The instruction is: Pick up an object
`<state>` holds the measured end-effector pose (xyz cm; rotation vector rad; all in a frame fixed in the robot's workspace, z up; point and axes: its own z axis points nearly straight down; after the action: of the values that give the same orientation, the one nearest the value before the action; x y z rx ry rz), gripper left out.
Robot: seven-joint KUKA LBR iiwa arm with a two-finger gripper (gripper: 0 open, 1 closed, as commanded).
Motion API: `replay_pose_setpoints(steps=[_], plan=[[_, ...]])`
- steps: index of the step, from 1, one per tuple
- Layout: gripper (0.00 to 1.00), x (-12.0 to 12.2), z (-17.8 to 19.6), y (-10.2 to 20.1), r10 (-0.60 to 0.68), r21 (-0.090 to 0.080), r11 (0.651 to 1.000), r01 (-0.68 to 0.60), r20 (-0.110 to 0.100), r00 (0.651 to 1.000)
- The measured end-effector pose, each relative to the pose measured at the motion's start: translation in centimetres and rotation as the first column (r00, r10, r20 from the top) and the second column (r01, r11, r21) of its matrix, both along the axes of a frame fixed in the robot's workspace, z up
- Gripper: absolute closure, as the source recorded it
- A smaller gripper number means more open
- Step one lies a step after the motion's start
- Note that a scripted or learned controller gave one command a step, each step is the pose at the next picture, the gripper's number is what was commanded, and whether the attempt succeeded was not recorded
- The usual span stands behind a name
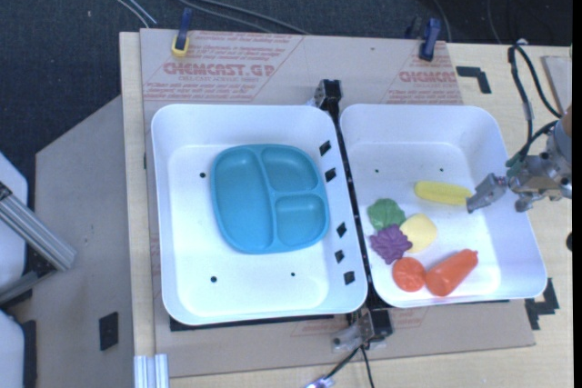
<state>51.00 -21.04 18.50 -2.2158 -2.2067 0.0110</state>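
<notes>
End effector [486, 193] sits over the right bin [482, 127], near its right wall, arm entering from the right edge. One grey finger tip is visible pointing left and down; the other is not resolved, so I cannot tell how far it is open, and nothing is seen in its hold. Nearest item: the corn [443, 192], just left of the tip, lying flat with its long axis about left-right across the bin, roughly in line with the reach. A grasp would likely need the fingers set across that axis. Other items cluster lower left in the same bin: broccoli [386, 213], lemon [419, 231], grapes [391, 243], tomato [408, 273], carrot [452, 272], the last tilted up to the right. Tomato and carrot touch; grapes and lemon touch. Open floor lies above the corn and toward the far wall, so approach room there is good. Left bin [182, 186] holds a blue tray [269, 197], well apart. Counter [227, 68] beneath.
</notes>
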Motion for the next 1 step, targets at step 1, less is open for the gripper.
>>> replay_pose_setpoints(steps=[1], plan=[[0.0,0.35,0.78,0.07,0.004,-0.004,1.0,-0.004,0.014,1.0]])
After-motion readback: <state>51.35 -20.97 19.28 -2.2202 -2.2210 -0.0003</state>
